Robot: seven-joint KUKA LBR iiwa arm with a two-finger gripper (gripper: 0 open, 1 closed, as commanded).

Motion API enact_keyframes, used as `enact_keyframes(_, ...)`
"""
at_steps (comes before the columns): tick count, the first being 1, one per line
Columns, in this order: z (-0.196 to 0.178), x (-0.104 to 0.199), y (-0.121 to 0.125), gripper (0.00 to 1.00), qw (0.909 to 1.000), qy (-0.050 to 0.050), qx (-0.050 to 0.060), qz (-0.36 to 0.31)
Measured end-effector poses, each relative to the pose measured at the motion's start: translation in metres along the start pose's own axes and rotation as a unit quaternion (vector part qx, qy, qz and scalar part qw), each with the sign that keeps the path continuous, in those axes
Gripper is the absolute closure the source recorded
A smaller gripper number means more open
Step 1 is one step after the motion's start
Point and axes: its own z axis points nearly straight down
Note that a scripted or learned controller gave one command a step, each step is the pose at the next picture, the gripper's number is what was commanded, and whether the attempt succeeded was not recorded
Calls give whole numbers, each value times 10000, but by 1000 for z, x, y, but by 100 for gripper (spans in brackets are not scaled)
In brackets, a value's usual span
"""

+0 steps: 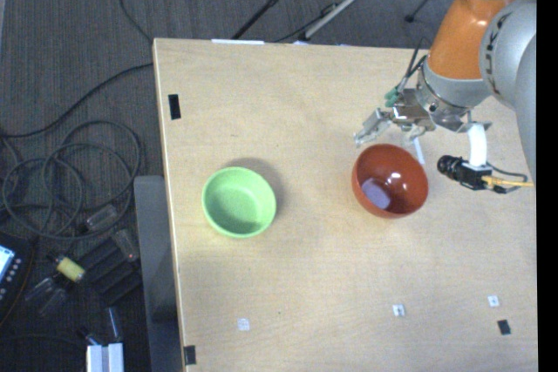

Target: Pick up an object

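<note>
A red bowl [411,179] stands on the wooden tabletop at the right, with a small purple piece [377,192] lying inside it. A light green bowl [240,202] stands to its left, near the table's middle. My gripper [392,138] hovers just behind the red bowl's far rim. It is open, its silver fingers [370,129] spread apart with nothing between them.
The pale wooden table [296,109] has black tape marks near its left edge and small markers along the front. Cables and gear lie on the carpet to the left, and tripod legs stand behind the table.
</note>
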Motion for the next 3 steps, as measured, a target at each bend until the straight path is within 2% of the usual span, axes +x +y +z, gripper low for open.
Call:
enact_keyframes(1,90,-28,-11,0,10000,0,-9,-93)
enact_keyframes(2,74,-31,-8,100,9999,-35,-81,-87)
enact_keyframes(3,7,27,32,100,10000,7,20,-68)
